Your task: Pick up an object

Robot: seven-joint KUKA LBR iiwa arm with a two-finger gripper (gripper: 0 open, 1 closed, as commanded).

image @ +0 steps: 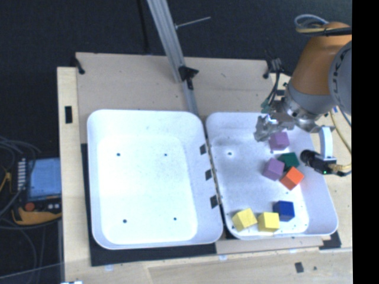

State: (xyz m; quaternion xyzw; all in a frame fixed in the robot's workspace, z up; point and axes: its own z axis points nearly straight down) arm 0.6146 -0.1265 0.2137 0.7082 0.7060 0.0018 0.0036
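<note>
**Gripper Poised Over the Right Bin, Beside a Purple Block**

Here, the gripper (267,127) is being held low over the upper part of the right bin (237,176), at the end of the grey arm (317,70) that is reaching in from the right. Whether its fingers are apart or together cannot be told, since the wrist is hiding them from above, and no block is being seen between them.

A light purple block (279,139) is lying just beside the gripper tip, on its lower right, possibly touching it; actual contact cannot be made out. A second purple block (273,168) is sitting a little further down the bin floor. A green block (289,160) is being pressed up against it on the right, and an orange block (291,178) is lying just below the green one, touching or nearly so.

Near the bin's lower edge, two yellow blocks (244,219) (268,221) are resting side by side, and a blue block (284,209) is sitting just beside the right-hand yellow one, slightly above it.

The left bin (145,176) is lying alongside, the two bins being joined by small dark clips at their shared edge. A slanted metal bar (169,37) is being seen above the bins, running down to the seam between them.
</note>
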